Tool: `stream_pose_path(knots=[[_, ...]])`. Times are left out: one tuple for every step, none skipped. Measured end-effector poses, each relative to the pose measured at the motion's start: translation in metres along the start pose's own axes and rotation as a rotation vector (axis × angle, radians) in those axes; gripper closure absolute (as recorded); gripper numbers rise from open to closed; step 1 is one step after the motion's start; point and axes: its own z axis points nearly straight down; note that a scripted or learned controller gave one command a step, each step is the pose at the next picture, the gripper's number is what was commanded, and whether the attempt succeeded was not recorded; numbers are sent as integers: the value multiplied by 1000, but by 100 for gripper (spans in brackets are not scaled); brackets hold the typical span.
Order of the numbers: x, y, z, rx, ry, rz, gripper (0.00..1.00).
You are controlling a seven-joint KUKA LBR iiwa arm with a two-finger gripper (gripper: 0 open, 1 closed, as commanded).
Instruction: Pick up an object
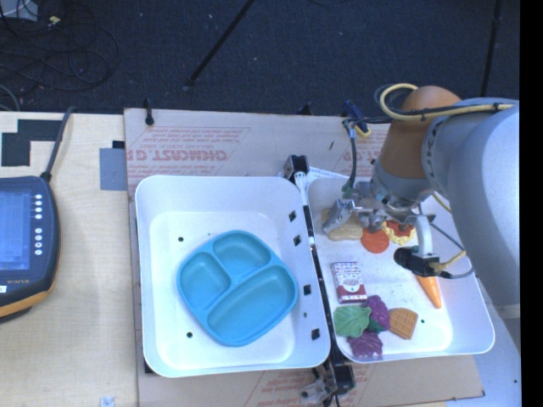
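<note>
Across the surface, two white bins sit side by side; in the right bin [475, 333] I see my gripper [373, 213], grip state unclear, low just above a tomato [375, 242].

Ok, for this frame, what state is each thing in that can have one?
Gripper: low in the right bin, among the toys.
Blue divided plate: flat in the left bin, nothing on it.
Carrot: lying flat.
Small carton: lying flat.
Handheld screen: lit.
</note>
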Motion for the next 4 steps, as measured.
stream_pose_path(knots=[[20,0,-1,-10,-3,1,0],[14,0,-1,-10,-2,1,0],[19,0,-1,-10,-3,1,0],[-18,-43,-2,-11,-2,3,0]])
